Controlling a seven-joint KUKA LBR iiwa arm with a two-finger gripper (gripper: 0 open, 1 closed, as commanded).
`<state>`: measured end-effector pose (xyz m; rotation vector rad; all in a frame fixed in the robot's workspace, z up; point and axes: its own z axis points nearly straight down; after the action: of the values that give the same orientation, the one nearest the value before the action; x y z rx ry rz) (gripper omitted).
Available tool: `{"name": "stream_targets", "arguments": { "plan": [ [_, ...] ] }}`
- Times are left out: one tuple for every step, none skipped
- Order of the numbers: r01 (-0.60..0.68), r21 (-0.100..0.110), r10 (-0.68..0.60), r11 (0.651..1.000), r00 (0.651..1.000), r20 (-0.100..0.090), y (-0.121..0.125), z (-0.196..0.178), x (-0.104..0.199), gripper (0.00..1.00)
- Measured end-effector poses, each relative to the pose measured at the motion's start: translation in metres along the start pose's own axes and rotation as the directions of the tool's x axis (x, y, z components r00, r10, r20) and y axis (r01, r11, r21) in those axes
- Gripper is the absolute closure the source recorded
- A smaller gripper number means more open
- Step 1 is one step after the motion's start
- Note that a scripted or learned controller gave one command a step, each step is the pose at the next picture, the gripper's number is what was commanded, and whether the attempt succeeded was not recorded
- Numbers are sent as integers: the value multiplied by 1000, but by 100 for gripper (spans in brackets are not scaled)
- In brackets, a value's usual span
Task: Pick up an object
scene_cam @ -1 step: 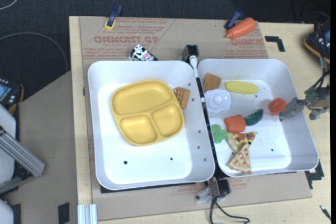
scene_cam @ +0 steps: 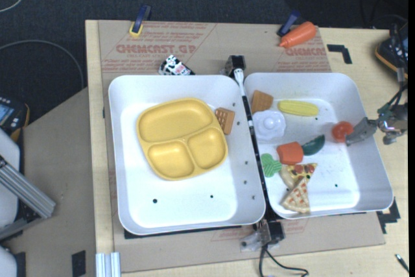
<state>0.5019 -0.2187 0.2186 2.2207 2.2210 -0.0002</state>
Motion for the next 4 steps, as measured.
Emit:
{"name": "stream_targets", "arguments": {
  "plan": [
    [-1, 5, 1, 1000, 1000, -4, -2, 63, 2, 0],
    [0, 5, 0, 1000, 1000, -4, -3, 106, 8, 0],
    [-1, 3, 1, 1000, 1000, -2, -3, 134, 8, 0],
    [-1, 0, 1, 1000, 1000, -1, -2, 123, 8, 100]
  ]
}}
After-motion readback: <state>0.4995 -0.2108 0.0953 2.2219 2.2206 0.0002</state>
